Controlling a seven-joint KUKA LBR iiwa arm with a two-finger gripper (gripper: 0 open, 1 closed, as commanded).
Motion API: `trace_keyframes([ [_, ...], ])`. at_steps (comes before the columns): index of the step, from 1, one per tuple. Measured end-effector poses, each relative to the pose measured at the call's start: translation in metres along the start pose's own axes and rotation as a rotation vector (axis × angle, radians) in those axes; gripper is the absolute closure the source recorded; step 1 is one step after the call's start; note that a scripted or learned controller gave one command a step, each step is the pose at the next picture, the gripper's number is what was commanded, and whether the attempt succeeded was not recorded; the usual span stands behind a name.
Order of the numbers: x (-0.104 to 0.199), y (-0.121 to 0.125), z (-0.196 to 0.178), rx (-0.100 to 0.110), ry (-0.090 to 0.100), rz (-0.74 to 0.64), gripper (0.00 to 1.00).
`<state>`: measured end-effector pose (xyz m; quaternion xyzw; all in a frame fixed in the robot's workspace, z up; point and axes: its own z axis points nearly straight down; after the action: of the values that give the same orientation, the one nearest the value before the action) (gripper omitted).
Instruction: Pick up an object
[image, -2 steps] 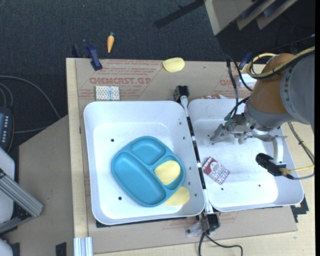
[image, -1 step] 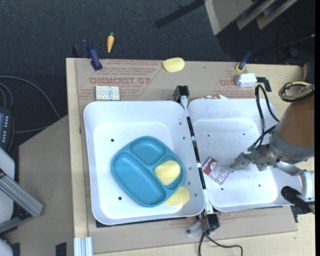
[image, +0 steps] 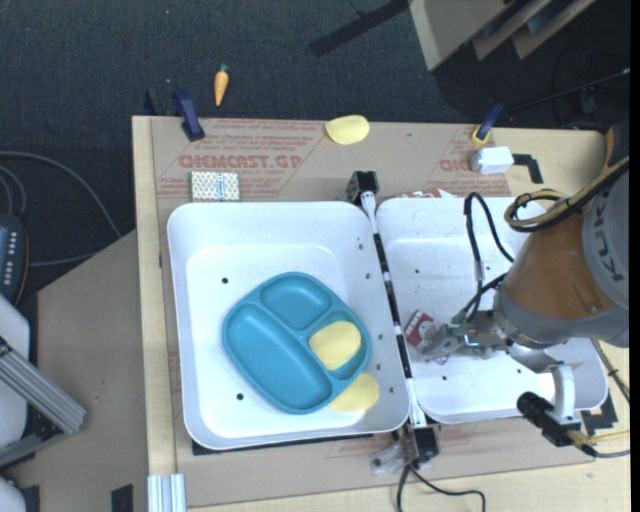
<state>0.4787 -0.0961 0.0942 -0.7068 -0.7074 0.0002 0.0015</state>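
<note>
My gripper (image: 443, 342) is low in the right bin (image: 440, 250), near that bin's left wall. A small red and white object (image: 416, 327) lies on the bin floor right at the gripper's tip, touching it or almost so. The left bin (image: 200, 250) holds a blue divided plate (image: 275, 345) with a yellow piece (image: 336, 343) in its right compartment. A second yellow piece (image: 356, 394) rests against the plate's lower right edge.
On the bench behind the bins lie a yellow lump (image: 347, 129), a patterned packet (image: 215, 185), a blue clip (image: 187, 115) and a white block (image: 494, 158). A black cable (image: 475, 235) loops over the right bin. The arm's body (image: 560, 280) covers that bin's right side.
</note>
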Motion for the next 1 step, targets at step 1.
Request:
trace_keyframes([
  [1, -0.0939, 0.0000, -0.0011, -0.004, -0.004, 0.003, 0.00],
])
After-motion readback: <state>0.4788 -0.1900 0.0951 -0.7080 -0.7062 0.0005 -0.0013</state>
